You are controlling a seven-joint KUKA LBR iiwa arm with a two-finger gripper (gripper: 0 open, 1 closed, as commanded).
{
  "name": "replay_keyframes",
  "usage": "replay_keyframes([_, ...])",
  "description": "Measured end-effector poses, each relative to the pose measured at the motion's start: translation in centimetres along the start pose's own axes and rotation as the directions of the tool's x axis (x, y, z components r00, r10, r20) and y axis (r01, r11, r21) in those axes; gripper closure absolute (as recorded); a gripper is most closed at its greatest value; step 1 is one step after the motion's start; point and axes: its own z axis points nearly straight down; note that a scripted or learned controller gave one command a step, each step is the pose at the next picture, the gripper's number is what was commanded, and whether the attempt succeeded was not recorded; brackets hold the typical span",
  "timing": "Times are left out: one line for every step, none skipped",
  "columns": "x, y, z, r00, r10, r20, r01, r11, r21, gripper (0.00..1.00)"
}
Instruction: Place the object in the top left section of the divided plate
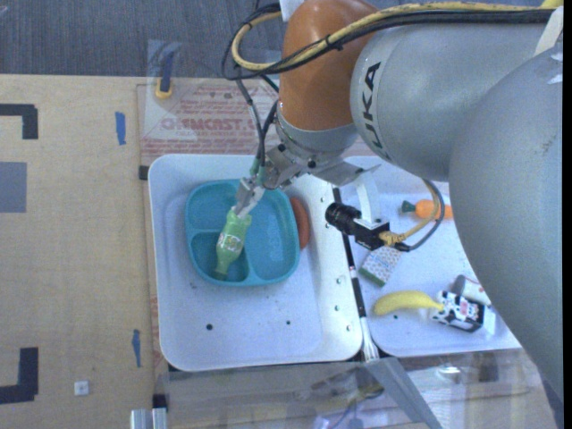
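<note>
1. Nearest, in the right bin (420, 338), lie a banana (404, 303) and a black-and-white toy (462, 309).
2. Further back, a blue divided plate (284, 239) sits in the left bin (241, 338).
3. A green bottle (231, 239) slants over the plate's lower left section, its neck up between the fingers of the pincer (250, 189), clamped on it.
4. A carrot (427, 209) lies beyond.
</note>
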Motion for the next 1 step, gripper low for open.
replay_keyframes([4.51, -4.56, 4.91, 0.997, 0.082, -0.001, -0.082, 0.997, 0.002, 0.0])
